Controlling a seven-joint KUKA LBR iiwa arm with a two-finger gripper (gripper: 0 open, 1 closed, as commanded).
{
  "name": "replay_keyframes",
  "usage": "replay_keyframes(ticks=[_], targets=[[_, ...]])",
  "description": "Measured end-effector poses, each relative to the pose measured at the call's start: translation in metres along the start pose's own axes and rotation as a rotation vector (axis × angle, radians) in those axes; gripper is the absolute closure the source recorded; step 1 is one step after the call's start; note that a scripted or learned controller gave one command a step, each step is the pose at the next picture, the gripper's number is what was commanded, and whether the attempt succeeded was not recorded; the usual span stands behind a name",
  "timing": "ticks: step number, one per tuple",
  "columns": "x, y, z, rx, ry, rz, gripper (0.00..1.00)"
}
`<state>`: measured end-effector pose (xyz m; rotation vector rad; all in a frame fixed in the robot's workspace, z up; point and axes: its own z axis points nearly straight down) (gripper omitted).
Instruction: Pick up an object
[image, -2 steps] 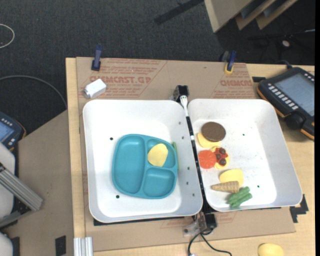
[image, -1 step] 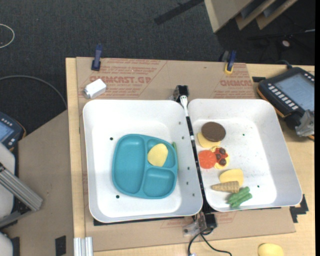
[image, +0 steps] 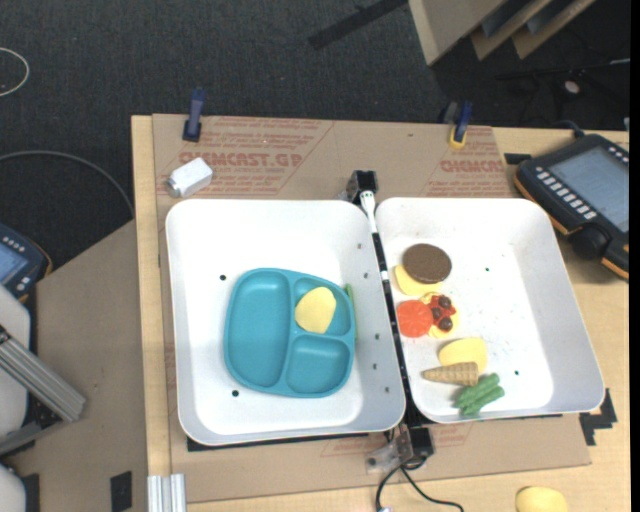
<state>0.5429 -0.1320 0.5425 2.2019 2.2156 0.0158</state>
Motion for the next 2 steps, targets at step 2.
replay_keyframes(ticks=[2], targets=[[0.0, -0.07, 0.213, 0.027, 0.008, 0.008, 1.0]])
